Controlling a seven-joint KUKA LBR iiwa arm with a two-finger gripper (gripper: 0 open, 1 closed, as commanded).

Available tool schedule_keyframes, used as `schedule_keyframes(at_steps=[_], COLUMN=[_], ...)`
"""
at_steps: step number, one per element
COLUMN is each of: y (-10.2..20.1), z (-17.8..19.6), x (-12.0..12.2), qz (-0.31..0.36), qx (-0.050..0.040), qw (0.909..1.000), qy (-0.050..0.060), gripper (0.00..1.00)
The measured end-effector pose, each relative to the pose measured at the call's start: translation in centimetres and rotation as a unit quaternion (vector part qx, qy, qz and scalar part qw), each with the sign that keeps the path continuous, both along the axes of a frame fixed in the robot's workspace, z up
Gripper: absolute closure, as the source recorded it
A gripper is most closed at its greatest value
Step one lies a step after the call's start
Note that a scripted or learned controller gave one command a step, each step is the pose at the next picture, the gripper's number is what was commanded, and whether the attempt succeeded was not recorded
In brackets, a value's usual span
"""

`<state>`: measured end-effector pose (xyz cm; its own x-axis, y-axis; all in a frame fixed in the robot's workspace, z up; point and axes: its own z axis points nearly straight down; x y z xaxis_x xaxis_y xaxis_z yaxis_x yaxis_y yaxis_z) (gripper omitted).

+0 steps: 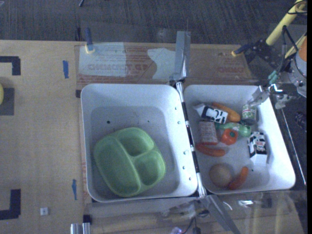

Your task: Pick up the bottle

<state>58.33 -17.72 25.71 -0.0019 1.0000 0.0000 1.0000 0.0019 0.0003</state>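
Hovering at the right bin's (pixel 285 172) far right rim, the hand (pixel 257 99) hangs just above the bottle (pixel 249 114). Its grip cannot be told. A green tray (pixel 129 161) lies in the left bin (pixel 92 101).

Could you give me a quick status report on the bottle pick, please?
Gripper over right bin, top edge. Bottle just beneath it, not visibly held. Carrot and tomato crowd the bottle's left.

arm (pixel 292 77): grey metal | orange band | yellow cable

Two white bins (pixel 92 101) (side by side), one green tray (pixel 129 161), one bottle (pixel 248 113).
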Motion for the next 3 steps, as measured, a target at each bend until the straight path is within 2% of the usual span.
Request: schedule_keyframes(at_steps=[1, 2, 3], y=[1.1, 1.0, 6.8], z=[-16.2, -15.2, -1.4], x=[-0.8, -0.8, -6.3], qz=[-0.07, -0.071, -0.084], qx=[-0.0001, -0.0001, 0.0], qw=[0.9976, 0.9975, 0.9965], qy=[-0.001, 0.0, 0.0], gripper=[0.0, 1.0, 1.0])
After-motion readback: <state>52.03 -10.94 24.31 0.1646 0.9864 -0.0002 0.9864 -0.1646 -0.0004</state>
